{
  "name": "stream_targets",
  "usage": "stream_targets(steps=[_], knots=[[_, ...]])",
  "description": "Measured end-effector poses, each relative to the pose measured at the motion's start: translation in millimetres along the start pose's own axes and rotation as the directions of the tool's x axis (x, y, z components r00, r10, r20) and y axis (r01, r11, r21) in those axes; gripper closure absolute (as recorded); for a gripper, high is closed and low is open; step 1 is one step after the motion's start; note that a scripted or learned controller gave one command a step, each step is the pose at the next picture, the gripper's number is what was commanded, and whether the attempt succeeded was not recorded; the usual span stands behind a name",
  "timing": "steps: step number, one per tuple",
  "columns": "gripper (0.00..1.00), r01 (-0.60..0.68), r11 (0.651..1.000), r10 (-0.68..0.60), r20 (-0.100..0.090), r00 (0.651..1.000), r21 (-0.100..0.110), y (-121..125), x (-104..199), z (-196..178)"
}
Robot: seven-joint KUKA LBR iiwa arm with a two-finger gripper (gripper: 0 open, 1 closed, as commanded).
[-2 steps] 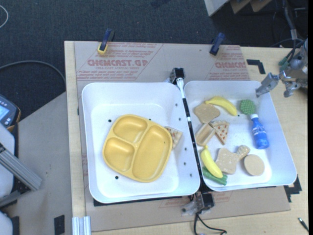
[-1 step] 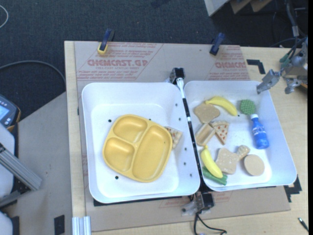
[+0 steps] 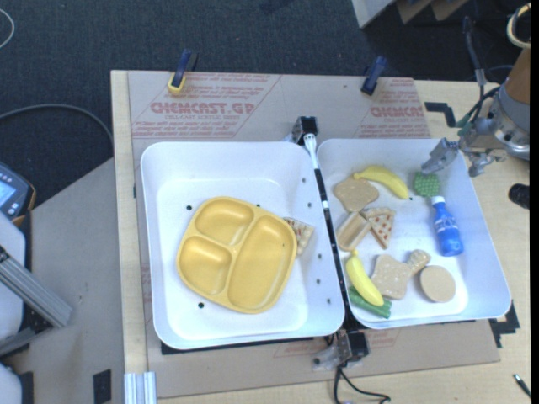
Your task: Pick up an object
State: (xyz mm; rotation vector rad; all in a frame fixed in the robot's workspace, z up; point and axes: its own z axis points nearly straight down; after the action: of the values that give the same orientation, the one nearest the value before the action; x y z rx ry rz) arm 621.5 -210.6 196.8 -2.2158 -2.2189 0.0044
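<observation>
1. The bench (image 3: 253, 99) carries two shallow white bins side by side; the left bin (image 3: 168, 167) holds a yellow divided plate (image 3: 237, 253) with a pale waffle-like piece (image 3: 298, 231) tucked against its right edge.
2. The right bin (image 3: 488, 251) holds the loose toy items, any of which could serve as the object to pick: a banana (image 3: 383, 179) near the top, a bread slice (image 3: 355, 194) just beside it, a wedge of pizza (image 3: 381, 225), a blue bottle (image 3: 445, 225) lying on its side, a green item (image 3: 425, 183) touching the bottle's cap end, a second banana (image 3: 363, 279) over a green pod (image 3: 375, 306), a toast piece (image 3: 391, 276) and a round cracker (image 3: 437, 284).
3. The claw (image 3: 457, 153) hangs over the upper right corner of the right bin, above and near the green item; nothing sits between its fingers, which look spread apart with the tips pointing down.
4. Judging from that placement, the arm seems set up for a descent onto the green item or the bottle's top end.
5. Those two touch, so a closing grip may nudge one while catching the other.
</observation>
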Motion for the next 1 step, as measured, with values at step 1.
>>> stream_targets(steps=[1], knots=[[0.00, -0.001, 1.000, 0.001, 0.001, 1.000, -0.001, -5.5, -3.0, 44.5]])
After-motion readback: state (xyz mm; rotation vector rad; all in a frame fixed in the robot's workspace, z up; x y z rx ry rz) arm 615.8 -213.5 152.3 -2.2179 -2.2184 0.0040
